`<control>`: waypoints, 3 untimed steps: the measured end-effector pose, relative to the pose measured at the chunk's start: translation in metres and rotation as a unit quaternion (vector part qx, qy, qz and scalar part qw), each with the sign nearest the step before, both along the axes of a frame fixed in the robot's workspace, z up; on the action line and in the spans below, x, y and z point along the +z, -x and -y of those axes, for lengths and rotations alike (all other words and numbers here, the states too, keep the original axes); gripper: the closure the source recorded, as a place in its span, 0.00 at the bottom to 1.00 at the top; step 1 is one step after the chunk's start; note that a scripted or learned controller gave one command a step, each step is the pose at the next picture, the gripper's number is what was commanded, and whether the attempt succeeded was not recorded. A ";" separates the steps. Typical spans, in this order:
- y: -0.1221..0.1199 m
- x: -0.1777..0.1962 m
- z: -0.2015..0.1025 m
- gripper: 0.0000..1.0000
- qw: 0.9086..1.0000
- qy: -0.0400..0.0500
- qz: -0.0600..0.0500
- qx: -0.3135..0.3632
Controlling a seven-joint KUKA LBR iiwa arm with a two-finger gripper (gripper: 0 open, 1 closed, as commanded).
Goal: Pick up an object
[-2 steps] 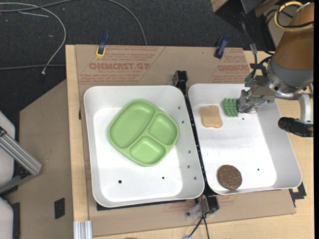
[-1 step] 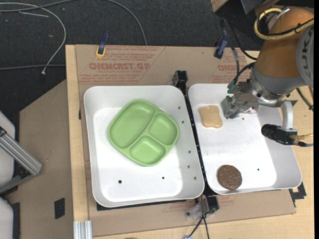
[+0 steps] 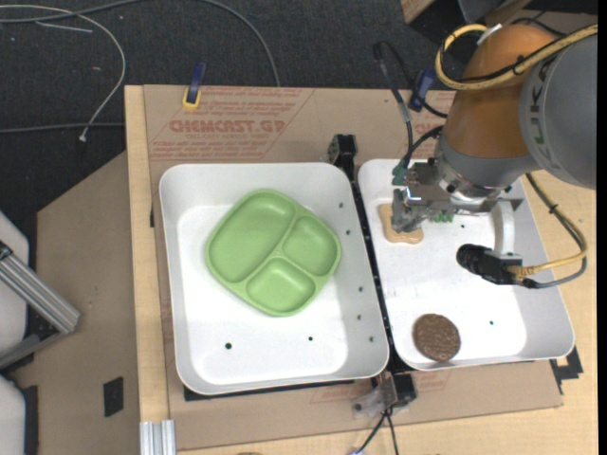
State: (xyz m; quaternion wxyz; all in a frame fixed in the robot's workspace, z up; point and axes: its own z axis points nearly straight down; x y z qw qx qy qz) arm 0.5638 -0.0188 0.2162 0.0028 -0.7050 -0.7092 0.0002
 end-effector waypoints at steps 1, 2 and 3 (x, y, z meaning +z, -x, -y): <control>0.011 0.012 -0.048 1.00 1.000 0.000 0.001 0.000; 0.019 0.001 -0.099 1.00 1.000 0.000 0.000 0.000; 0.019 0.002 -0.096 0.00 1.000 0.001 0.000 -0.003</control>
